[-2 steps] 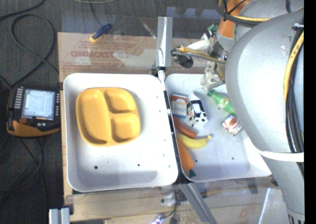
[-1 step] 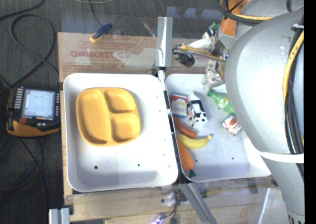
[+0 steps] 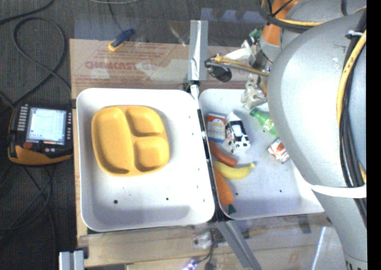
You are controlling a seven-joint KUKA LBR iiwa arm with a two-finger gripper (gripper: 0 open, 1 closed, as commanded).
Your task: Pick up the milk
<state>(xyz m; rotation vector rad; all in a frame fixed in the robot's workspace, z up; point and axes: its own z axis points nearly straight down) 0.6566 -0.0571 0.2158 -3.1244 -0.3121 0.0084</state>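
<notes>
Two white bins sit side by side on the surface [image 3: 89, 49], seen from above. At far left, off the surface, a handheld controller [image 3: 40, 132] lies on dark carpet. The left bin [image 3: 107, 203] holds a yellow divided tray [image 3: 131, 139]. The right bin [image 3: 268, 194] holds a small clutter: an orange-and-white carton [image 3: 216, 127], then just beside it the milk [image 3: 238, 136], a small white carton with black patches, lying near the bin's middle. Below these are a sausage [image 3: 224, 156], a banana [image 3: 235, 170] and a carrot [image 3: 223, 190]; a green item [image 3: 262, 119] and a red-and-white packet [image 3: 278, 151] lie further right. The grey arm [image 3: 321, 96] fills the right side and covers part of that bin. The tool [image 3: 253, 93] seems to hang over the bin's back edge, apart from the milk; whether it is spread or pressed together cannot be told. The task looks to be at the approach step. Next, the tool would need to centre over the milk and descend without catching the neighbouring carton.
</notes>
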